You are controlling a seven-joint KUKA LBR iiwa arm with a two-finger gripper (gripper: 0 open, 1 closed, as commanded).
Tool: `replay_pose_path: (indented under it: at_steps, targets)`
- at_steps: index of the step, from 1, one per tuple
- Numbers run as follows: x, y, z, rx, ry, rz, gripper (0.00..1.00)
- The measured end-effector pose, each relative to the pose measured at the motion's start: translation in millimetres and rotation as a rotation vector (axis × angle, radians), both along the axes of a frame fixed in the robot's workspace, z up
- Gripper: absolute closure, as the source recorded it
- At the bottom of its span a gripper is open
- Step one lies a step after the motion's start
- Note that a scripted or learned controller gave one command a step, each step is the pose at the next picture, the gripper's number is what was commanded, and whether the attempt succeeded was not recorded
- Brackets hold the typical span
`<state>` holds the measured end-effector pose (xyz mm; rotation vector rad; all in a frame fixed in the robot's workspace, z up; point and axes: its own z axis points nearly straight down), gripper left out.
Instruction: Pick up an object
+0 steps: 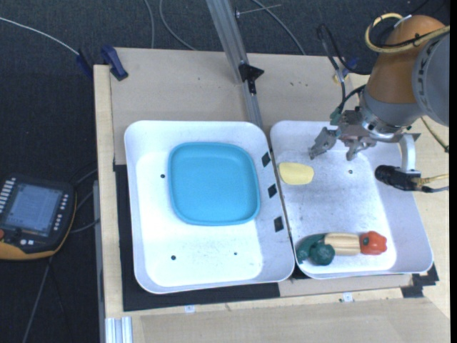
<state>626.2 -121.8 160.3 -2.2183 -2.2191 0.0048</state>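
Looking across your bench, you see the left bin (143, 213) carrying a blue plate (213, 183), and the right bin (400, 220) where the arm (400, 70) reaches in. Its gripper (339, 145) hangs over the bin's far end with fingers spread and nothing between them. Just beside it lies a pale yellow object (295, 174), while a tan block (343, 244), a green object (315, 251) and a red object (373, 243) sit along the near edge.

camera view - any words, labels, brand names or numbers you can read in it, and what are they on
None can be read.
Handheld pendant on the floor left of the bench: its lit screen shows rows too small and blurred to read.
White bins, blue tray, yellow object, gripper: no visible print.
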Motion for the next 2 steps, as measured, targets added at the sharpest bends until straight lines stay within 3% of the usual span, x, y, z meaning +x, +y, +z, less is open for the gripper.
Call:
replay_pose_path:
  at_steps: [1,2]
  targets:
    - [-10,5,-50,0.000,-0.001,0.000,0.00]
    - [-10,5,-65,0.000,-0.004,0.000,0.00]
